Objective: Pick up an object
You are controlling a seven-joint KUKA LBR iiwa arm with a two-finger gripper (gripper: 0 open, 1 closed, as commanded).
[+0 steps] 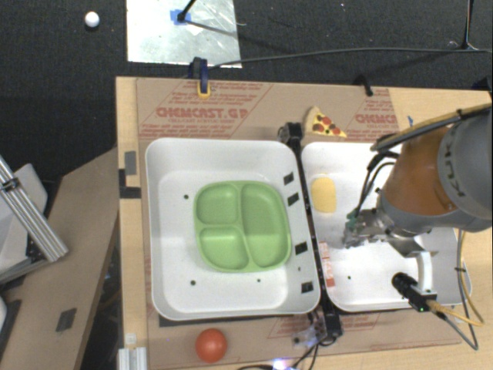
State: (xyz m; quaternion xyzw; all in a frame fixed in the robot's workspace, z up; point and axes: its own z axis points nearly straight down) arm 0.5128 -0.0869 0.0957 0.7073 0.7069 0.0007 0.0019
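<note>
A pale yellow oblong object [324, 193] lies in the right white bin [339, 287], near its left wall. My gripper [356, 232] hangs low over the middle of that bin, just right of and below the yellow object. The grey arm with its orange band [420, 177] covers the bin's right half. A green sectioned plate [242, 225] rests in the left bin [173, 176]. Nothing shows between the gripper and the bin floor.
A pizza-slice toy [325, 123] lies on the brown board behind the right bin. A red ball [211, 344] sits on the bench in front of the left bin. Black clips join the two bins along the divider [302, 214].
</note>
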